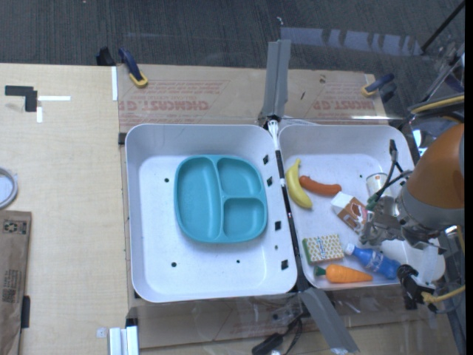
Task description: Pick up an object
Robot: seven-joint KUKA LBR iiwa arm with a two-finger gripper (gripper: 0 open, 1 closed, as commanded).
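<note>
Two white bins (137, 198) sit on the desk (59, 124). Over the right bin's blue bottle (373, 259) hangs the pincer (375, 231); its opening I cannot tell.

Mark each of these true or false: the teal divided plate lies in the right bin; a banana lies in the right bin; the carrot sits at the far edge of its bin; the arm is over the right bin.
1. The teal divided plate lies in the right bin. False: it lies in the left bin.
2. A banana lies in the right bin. True.
3. The carrot sits at the far edge. False: it lies at the near edge.
4. The arm is over the right bin. True.
</note>
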